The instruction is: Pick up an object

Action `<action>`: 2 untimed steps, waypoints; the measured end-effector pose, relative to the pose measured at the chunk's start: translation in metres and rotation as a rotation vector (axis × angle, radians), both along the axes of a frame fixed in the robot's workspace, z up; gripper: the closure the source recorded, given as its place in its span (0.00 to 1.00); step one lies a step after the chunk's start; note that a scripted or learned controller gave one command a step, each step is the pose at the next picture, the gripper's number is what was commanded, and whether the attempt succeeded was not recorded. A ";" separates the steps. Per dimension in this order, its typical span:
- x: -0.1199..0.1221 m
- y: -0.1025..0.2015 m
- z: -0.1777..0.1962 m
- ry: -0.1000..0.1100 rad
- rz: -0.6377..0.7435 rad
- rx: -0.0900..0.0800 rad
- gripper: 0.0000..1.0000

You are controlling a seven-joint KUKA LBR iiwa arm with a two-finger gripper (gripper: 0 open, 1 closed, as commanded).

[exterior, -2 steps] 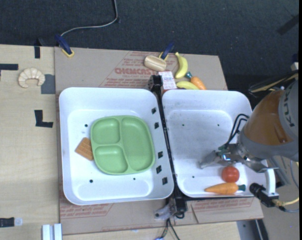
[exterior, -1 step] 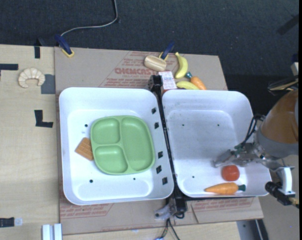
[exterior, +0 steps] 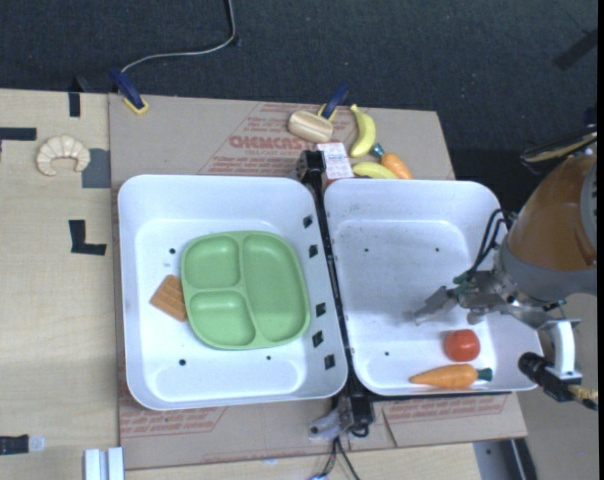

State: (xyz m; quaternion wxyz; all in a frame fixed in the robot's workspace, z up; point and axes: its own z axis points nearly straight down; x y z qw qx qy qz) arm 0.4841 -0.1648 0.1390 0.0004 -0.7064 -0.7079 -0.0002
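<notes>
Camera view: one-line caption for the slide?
Gripper over the right bin near a tomato and carrot; green divided plate in left bin.

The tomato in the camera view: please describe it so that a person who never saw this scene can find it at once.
Look at the right white bin, in its near right corner beside the claw. The tomato lies there, just above a carrot. It is small, round and red, while the carrot is long and orange.
</notes>
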 end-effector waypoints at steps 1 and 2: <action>0.000 -0.058 -0.049 0.000 -0.002 0.001 0.00; 0.000 0.012 -0.007 0.001 0.000 0.000 0.00</action>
